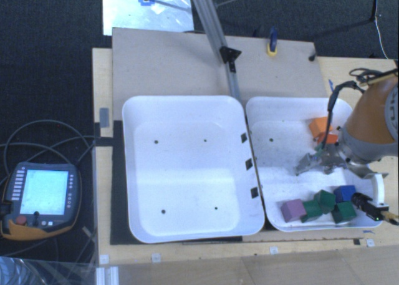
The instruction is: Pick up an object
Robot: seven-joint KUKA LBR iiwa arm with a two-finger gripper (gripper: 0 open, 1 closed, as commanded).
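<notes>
Gripper (310, 164) low in right bin (274, 129), fingers' state unclear; arm (374, 121) partly hides orange block (319, 126). Pink (291, 209), green (324, 201), blue (345, 192) blocks cluster lower right.

A: Floor? 
B: Dark carpet (50, 40) from 9 to 12 o'clock; a shiny sheet (134, 3) lies on it at 11.
A: Furniture?
B: Pale wooden bench (103, 215), a brown board (174, 62) on top. Teach pendant (40, 199) on the floor at 8, cables looped around it.
</notes>
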